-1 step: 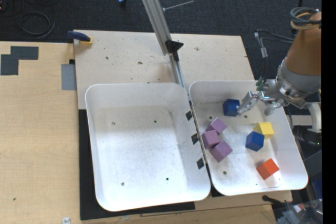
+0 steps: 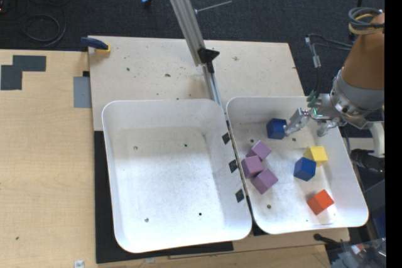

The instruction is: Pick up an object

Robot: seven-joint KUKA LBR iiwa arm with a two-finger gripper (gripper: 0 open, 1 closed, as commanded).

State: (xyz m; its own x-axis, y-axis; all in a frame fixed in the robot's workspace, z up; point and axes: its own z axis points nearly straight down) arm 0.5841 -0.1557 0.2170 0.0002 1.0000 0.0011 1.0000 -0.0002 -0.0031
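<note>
In the right bin [image 2: 352, 188] lie several cubes. A blue cube [image 2: 276, 128] sits toward the back, with three purple cubes [image 2: 258, 164] clustered near the left wall. A second blue cube [image 2: 304, 169] touches a yellow cube [image 2: 317, 154], and an orange-red cube [image 2: 321, 201] lies near the front. My gripper [image 2: 310, 126] hovers over the bin's back right part, just right of the first blue cube. It is open, with bare bin floor showing between its fingers.
The left bin [image 2: 113, 135] stands beside the right one, with black clips along their shared wall. A slanted aluminium bar [image 2: 187, 16] rises behind the bins. The bench's wooden top extends to the left.
</note>
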